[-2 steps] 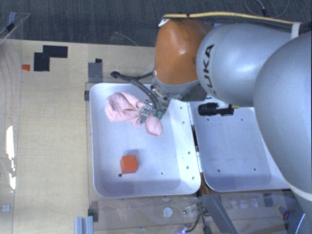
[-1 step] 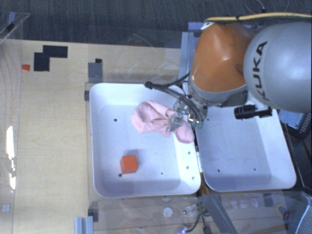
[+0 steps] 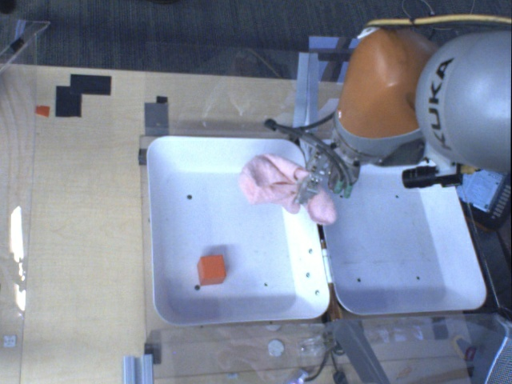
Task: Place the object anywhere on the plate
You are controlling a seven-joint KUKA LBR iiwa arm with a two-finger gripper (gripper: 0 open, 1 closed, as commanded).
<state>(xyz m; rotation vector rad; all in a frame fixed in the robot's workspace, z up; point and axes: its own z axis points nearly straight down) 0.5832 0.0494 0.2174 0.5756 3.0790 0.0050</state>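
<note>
A crumpled pink cloth (image 3: 272, 182) hangs at the upper right of the left bin (image 3: 172, 214), and its lower end (image 3: 322, 208) reaches over the divider between the bins. My gripper (image 3: 308, 186) comes in from the right under the orange wrist band (image 3: 384, 86). Its fingers are shut on the cloth, with pink folds bulging on both sides of them. An orange cube (image 3: 212, 270) lies on the floor of the left bin toward the front, well apart from the gripper.
The right bin (image 3: 408, 254) lies under the arm, whose grey body (image 3: 472, 102) covers its back part. Black and orange markers (image 3: 76, 94) sit on the wooden bench at the far left.
</note>
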